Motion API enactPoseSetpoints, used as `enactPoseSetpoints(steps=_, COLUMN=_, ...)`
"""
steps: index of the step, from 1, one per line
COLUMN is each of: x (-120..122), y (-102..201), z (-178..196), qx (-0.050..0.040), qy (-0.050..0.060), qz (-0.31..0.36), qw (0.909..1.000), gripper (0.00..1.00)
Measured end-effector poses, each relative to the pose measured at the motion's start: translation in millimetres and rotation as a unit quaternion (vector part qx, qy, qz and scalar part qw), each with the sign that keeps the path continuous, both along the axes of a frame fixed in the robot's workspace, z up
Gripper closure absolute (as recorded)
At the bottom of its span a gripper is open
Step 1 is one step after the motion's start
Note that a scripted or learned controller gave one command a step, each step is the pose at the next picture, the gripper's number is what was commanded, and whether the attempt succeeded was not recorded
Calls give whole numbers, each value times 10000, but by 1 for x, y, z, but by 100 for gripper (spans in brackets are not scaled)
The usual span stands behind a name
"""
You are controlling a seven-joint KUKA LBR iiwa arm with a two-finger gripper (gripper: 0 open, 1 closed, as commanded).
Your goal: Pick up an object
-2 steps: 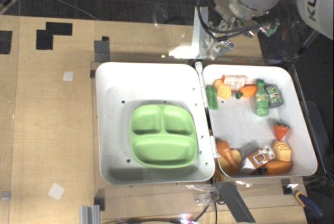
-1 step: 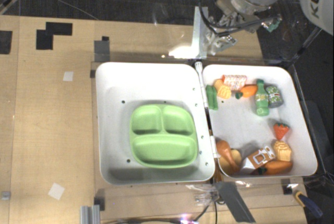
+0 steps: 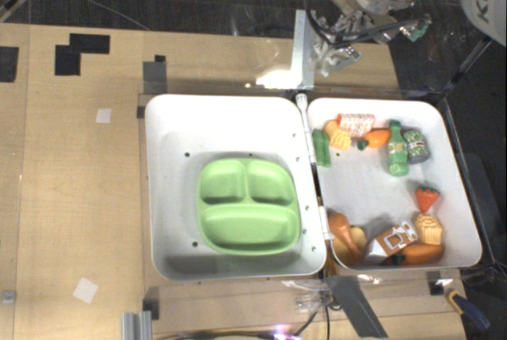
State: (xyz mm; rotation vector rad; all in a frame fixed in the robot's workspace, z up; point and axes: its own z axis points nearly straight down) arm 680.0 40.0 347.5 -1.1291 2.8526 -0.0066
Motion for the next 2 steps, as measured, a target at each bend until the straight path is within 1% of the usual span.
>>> enactPoseSetpoints(steps=1, x=-12, y=45, z=-82, qx=-89, qy=340, qz=-78, qw=9994, gripper=100)
enactPoseSetpoints(steps=2, x=-8, y=45, z=-64, qx=-69, qy=244, qz=-84, qw=9996, gripper=100)
